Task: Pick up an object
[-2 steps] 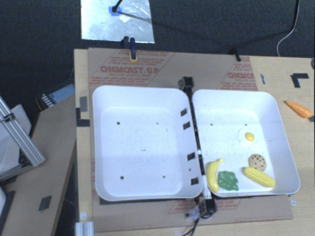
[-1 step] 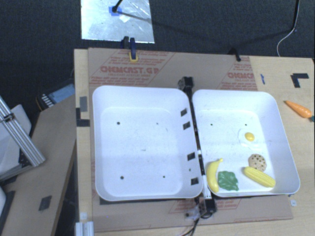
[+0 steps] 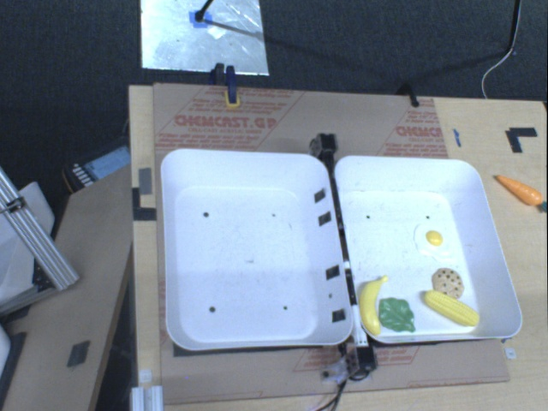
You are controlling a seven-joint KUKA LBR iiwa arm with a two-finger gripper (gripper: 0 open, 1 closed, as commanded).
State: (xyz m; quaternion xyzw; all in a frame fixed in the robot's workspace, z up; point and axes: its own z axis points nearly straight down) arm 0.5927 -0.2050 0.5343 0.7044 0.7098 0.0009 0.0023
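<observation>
Arm pose, wrist angle, state of the jaws: can't tell any of the 3 from this cam angle rn.

Right bin's near end — banana (image 3: 371, 305), green leaf (image 3: 396, 314), corn (image 3: 451, 308), cookie (image 3: 447, 282), fried egg (image 3: 432, 239).

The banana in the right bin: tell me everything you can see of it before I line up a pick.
The banana is a small yellow curved piece, smooth like plastic, lying flat on the floor of the right bin near its front left corner. It runs roughly front to back, its narrow tip pointing away and to the right. Its outer curve lies close along the bin's left wall. A green leafy piece sits against its right side, seemingly touching it.
</observation>
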